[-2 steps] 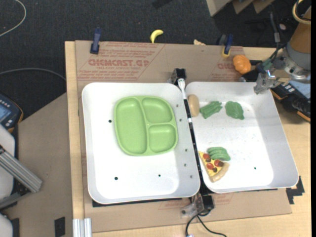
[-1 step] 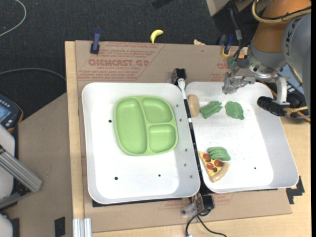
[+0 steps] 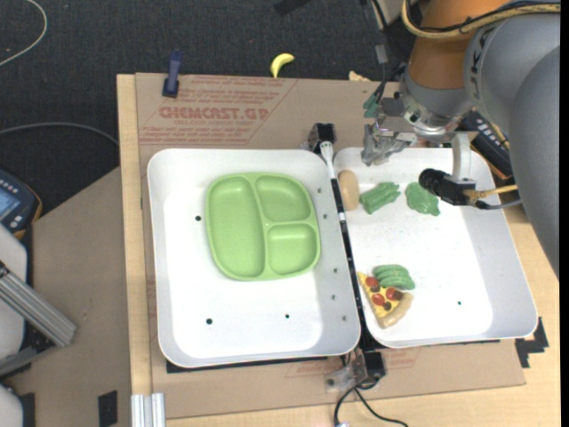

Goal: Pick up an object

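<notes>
- Overhead, the desk (image 3: 222, 118) carries a brown cardboard sheet with two shallow white bins side by side on it
- Inside the left bin (image 3: 178, 318) a light green divided plate (image 3: 263, 226) lies flat, near the bin's far right corner and well clear of its near edge
- Reaching in from the right edge of the desk, the grey arm (image 3: 524, 52) shows its orange band (image 3: 453, 20) above the wrist
- At the far left corner of the right bin (image 3: 471, 301), the gripper (image 3: 380, 148) hangs just above the white floor; nothing is seen between its metal fingers, and how far apart they stand cannot be told from this angle
- A small tan cylinder like a bread roll (image 3: 348, 189) lies against the right bin's left wall, just nearer than the gripper
- Just beside the roll, a green leafy toy piece (image 3: 380, 196) lies apart from the gripper
- A second green toy piece (image 3: 423, 197) rests a little further right, close to a black fitting (image 3: 444, 187) that hangs from the arm
- Near the right bin's near left corner lies a toy pizza slice (image 3: 388, 302), with a green striped toy (image 3: 392, 277) touching its far side
- A small yellow banana-shaped item (image 3: 282, 63) lies on the dark floor beyond the far edge of the desk
- A blue clip (image 3: 172, 76) sits at the cardboard's far left corner
</notes>
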Robot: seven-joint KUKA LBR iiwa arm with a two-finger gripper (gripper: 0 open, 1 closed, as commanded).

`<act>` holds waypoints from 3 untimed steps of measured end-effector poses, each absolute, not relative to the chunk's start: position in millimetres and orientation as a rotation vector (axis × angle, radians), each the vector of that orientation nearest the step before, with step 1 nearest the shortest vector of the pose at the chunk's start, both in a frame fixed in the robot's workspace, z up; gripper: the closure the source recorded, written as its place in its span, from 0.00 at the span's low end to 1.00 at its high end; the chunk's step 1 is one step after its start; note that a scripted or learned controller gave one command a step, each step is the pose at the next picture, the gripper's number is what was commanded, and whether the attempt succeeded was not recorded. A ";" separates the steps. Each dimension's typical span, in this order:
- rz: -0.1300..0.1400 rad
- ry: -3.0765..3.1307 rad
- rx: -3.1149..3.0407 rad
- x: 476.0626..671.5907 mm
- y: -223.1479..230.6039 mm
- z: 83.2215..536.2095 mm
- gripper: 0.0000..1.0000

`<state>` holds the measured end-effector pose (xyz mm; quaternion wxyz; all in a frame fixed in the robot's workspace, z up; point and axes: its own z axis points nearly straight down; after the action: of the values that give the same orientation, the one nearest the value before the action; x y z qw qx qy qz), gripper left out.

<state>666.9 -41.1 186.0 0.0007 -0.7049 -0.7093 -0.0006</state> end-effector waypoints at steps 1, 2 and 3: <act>-0.010 -2.233 -2.211 666.8 62.2 207.8 1.00; -0.024 -2.232 -2.228 621.7 51.0 365.1 1.00; 0.006 -2.225 -2.211 578.2 123.4 319.0 1.00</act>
<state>578.2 123.4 319.0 0.0026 -0.7049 -0.7093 0.0018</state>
